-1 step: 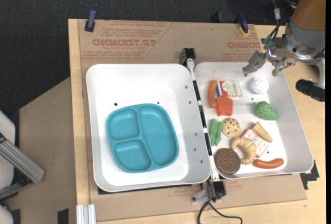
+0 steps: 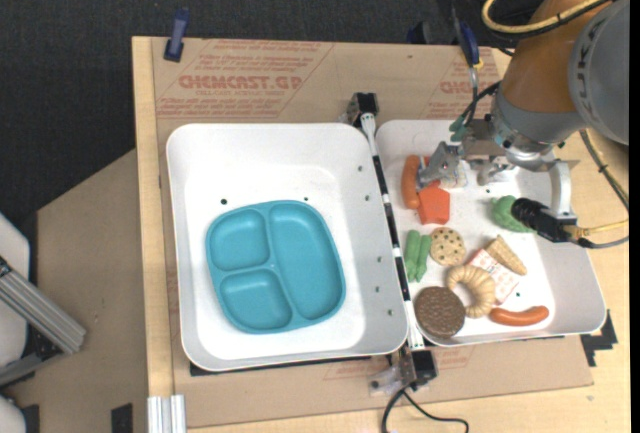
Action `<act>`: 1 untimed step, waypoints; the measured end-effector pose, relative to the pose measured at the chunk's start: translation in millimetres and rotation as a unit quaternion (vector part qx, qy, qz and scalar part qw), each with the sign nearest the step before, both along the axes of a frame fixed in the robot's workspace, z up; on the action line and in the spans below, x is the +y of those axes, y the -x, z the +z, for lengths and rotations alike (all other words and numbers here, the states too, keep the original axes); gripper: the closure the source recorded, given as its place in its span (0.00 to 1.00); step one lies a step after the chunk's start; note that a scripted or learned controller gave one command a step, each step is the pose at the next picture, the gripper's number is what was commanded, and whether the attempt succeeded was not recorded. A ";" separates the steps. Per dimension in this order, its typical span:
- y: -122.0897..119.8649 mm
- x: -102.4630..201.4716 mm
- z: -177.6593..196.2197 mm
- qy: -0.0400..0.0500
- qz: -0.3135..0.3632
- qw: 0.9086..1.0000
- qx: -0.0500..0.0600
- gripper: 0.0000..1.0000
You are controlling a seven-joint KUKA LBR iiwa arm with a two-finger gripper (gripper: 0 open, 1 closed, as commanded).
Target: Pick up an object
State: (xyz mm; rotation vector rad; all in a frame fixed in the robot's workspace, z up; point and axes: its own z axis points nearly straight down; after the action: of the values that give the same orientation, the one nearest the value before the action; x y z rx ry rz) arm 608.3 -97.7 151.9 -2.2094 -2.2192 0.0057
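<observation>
The arm (image 2: 560, 51) enters from the right and bends down over the far part of the right bin (image 2: 590, 296), its orange band above the grey wrist. The gripper (image 2: 447, 169) hangs low at the far left of that bin, directly above an orange block (image 2: 434, 205) and just right of an orange carrot-shaped piece (image 2: 410, 181). Whether the claw is open or closed cannot be told from this view, and no object is visibly held between its parts. The remaining objects lie in the right bin: a green piece (image 2: 504, 211) to the right near a black fitting on the wrist, a green pod (image 2: 414, 254) against the left wall, a speckled cookie (image 2: 446, 245), a tan pretzel-like ring (image 2: 473, 286), a wedge of bread (image 2: 505, 255), a brown round patty (image 2: 440, 311) at the near left, and a red sausage (image 2: 518, 315) at the near edge. The left bin (image 2: 190, 161) holds a teal divided plate (image 2: 275, 264).
</observation>
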 end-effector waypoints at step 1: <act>-52.7 -2.8 -67.0 0.005 -0.001 1.000 -0.008 0.00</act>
State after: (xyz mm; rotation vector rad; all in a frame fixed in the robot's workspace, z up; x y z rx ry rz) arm 661.0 -100.4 84.9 -2.2233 -2.2294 -0.0009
